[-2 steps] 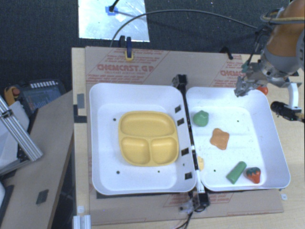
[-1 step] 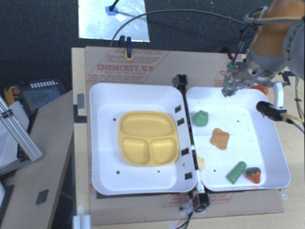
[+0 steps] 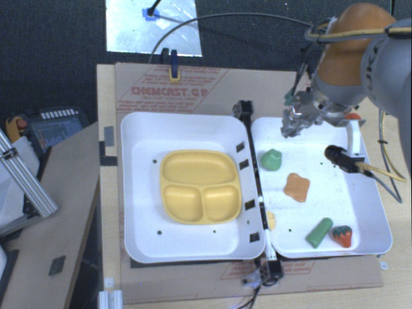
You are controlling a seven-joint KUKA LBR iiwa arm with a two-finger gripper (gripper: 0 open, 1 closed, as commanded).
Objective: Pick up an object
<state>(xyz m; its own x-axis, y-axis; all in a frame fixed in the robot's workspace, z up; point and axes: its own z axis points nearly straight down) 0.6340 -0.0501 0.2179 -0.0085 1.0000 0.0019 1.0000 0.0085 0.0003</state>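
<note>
My gripper hangs over the far left part of the right bin, with nothing visibly held. Below it and a little to the left lies a green rounded piece. An orange flat piece rests near the bin's middle. Toward the near right corner sit a green cylinder and a red strawberry-like piece side by side. A small yellow bit lies at the bin's left edge.
The left bin holds a yellow divided tray. A black divider runs between the two bins. A clamp sits at the bench's far edge.
</note>
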